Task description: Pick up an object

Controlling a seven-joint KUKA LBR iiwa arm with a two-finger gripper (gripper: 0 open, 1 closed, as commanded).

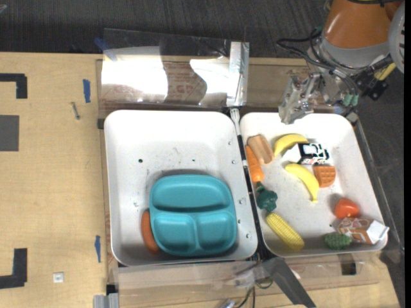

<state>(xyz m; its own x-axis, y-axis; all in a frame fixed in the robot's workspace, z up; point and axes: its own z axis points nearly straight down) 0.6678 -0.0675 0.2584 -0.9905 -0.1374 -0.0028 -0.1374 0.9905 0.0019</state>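
A wooden bench (51, 172) carries two white bins. The left bin (122, 140) holds a teal divided tray (192, 213) near its front edge. In the right bin (366, 165) lie two bananas (302, 175), a corn cob (284, 230) and a tomato (346, 208). The gripper (297, 108) hangs over the right bin's back edge, fingers spread, holding nothing.

Orange-banded arm (359, 18) — black cables
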